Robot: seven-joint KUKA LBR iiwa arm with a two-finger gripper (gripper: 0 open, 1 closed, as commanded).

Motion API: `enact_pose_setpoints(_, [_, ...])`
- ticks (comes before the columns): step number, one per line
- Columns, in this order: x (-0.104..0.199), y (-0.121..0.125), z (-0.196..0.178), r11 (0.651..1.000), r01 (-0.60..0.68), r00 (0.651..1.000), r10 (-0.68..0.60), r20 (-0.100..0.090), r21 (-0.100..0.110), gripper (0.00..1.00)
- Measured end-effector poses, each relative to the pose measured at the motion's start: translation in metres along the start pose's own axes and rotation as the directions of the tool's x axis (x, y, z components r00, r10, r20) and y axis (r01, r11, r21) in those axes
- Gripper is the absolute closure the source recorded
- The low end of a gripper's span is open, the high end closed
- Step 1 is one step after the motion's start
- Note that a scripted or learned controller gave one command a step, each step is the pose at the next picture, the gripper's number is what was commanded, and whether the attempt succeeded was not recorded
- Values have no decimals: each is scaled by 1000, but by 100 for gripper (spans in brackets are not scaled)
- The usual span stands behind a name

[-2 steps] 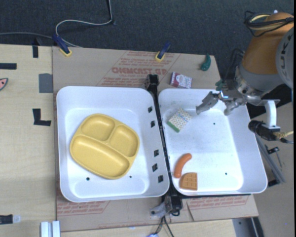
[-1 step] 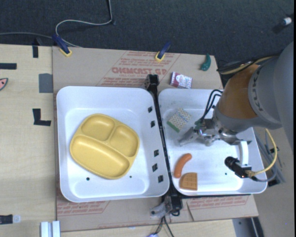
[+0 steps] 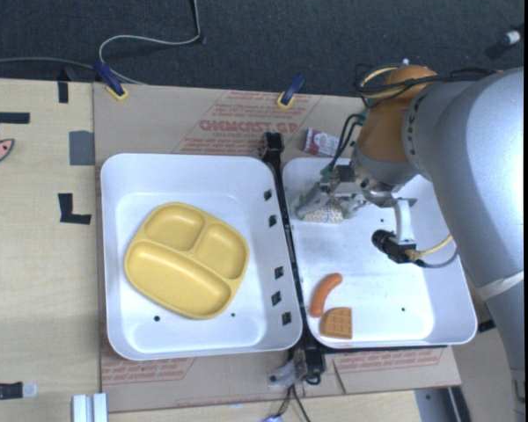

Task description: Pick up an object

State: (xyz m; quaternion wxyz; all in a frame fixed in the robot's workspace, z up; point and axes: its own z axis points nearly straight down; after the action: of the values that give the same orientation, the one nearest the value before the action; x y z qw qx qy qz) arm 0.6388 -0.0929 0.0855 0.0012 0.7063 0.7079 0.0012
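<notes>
My gripper (image 3: 321, 202) is down in the far left corner of the right bin (image 3: 422, 319), close to the wall between the bins. A small pale speckled object (image 3: 328, 213) lies right under it, partly hidden by the gripper; whether they touch is unclear. Nearer the front of that bin, an orange sausage (image 3: 326, 294) lies at a slant. A square waffle piece (image 3: 338, 323) sits just in front of the sausage. Both are well apart from the gripper.
The left bin (image 3: 132, 323) holds a yellow divided plate (image 3: 187, 258). The grey arm (image 3: 475, 174) covers the right bin's far right side, with a black cable fitting (image 3: 392, 244) hanging over the bin floor. A small red and white packet (image 3: 319, 141) lies behind the bins.
</notes>
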Motion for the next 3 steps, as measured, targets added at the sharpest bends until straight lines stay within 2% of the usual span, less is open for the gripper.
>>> enact_pose_setpoints(1, [0, -1, -9, 1000, 1, 1000, -1, 0, 2, 100])
enact_pose_setpoints(2, [28, 16, -110, 1000, 0, 1000, 0, 1, 2, 100])
enact_pose_setpoints(3, [55, 8, -169, 1000, 0, 1000, 0, 0, 3, 100])
